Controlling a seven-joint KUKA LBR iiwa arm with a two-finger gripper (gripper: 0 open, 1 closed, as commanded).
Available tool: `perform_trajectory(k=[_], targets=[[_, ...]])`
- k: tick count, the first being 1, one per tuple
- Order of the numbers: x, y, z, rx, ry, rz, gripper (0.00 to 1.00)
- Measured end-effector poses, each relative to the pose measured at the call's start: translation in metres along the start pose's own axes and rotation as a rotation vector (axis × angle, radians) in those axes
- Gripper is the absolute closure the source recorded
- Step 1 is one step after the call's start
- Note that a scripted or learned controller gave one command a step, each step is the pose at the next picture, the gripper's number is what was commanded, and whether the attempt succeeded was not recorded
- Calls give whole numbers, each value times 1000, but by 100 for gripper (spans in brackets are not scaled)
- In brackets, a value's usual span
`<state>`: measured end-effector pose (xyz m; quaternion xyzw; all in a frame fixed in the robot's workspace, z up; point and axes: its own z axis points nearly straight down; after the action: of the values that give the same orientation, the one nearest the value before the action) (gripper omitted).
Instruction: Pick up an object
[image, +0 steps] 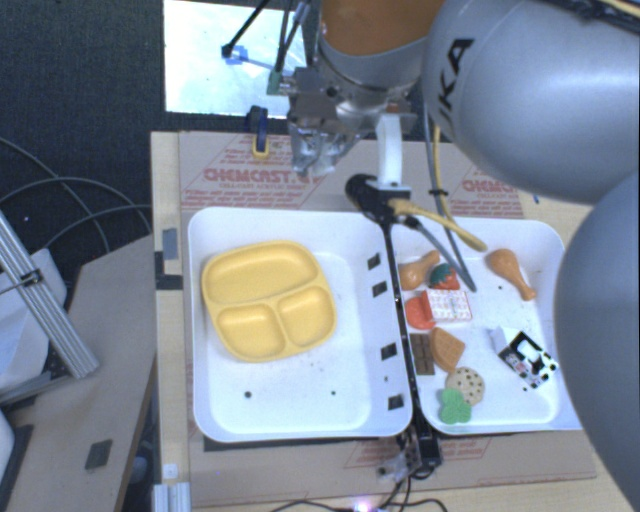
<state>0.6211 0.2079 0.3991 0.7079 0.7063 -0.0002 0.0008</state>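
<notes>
Gripper (318, 155) hangs past the far edge of the tray (265, 300), a little to the tray's right, over the printed cardboard (225, 175) and outside both bins; whether it is open or closed I cannot tell from this angle. The yellow three-part tray lies flat in the left bin (215, 410), nearer the camera than the gripper and apart from it. Everything else lies to the tray's right, in the right bin (548, 240), well apart from the gripper. Closest to the tray there are an orange piece (420, 270) and, nearer the camera, a red piece (420, 315) and a dark bar (423, 352). A pink card (452, 305) sits just right of the red piece, and a brown wedge (448, 348) touches the bar. A cookie (465, 383) and a green piece (455, 407) lie together, level with the tray's near side or a little nearer the camera. Farthest from the tray are a drumstick (508, 270) and a black-and-white toy (525, 358). A blue and yellow clamp (259, 130) sits on the cardboard beyond the tray's far edge, left of the gripper
</notes>
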Motion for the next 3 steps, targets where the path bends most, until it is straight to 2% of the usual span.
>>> perform_trajectory(k=[2,3], targets=[[2,0,-24,-8,3,-14,100],[28,-40,20,5,1,-8,100]])
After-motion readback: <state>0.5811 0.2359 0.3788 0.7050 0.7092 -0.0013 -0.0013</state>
